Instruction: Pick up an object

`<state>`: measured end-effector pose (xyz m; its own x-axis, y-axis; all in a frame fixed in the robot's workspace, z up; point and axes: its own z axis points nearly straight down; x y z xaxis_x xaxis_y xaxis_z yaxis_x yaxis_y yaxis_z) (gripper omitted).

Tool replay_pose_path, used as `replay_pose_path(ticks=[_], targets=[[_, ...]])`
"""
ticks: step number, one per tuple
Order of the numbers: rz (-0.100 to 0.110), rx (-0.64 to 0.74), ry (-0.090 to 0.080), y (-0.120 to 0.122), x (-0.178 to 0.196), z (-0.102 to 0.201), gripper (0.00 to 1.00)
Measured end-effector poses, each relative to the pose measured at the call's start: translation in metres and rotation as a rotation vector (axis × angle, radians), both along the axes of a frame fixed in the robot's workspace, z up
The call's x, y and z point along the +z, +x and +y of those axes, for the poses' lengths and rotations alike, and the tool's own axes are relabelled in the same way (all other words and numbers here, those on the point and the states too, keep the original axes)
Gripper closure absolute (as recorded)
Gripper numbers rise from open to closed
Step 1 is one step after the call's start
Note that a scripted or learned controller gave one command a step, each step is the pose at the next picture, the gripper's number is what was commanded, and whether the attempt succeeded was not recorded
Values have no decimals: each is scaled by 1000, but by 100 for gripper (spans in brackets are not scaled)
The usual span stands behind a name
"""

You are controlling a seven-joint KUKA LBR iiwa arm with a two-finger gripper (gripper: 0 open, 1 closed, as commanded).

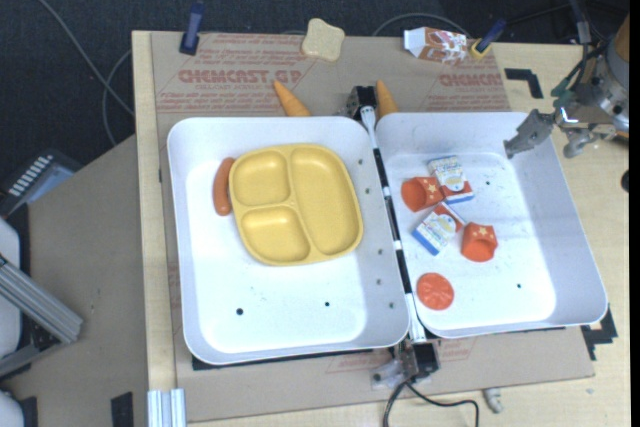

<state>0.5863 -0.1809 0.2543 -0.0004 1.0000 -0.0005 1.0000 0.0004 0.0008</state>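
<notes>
1. The gripper [548,127] is seen at the right bin's [560,245] 2 o'clock edge; nothing is held, fingers spread.
2. The arm is cut off at 3 o'clock.
3. 2 small cartons [450,173] [436,233], labels unreadable, lie at the bin's 10 o'clock.

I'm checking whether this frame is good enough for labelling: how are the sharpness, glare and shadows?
Camera view: soft overall, so print on the small cartons is unreadable; the white bins are bright but keep their rims and specks; shadows are faint, showing even light; the tool at the right bin's upper edge is blurry, its fingers hard to make out.
</notes>
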Motion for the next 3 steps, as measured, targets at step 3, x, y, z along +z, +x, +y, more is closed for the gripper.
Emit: replay_pose_path(ticks=[3], targets=[[-9, -2, -2, -66, -166, 59, 0]])
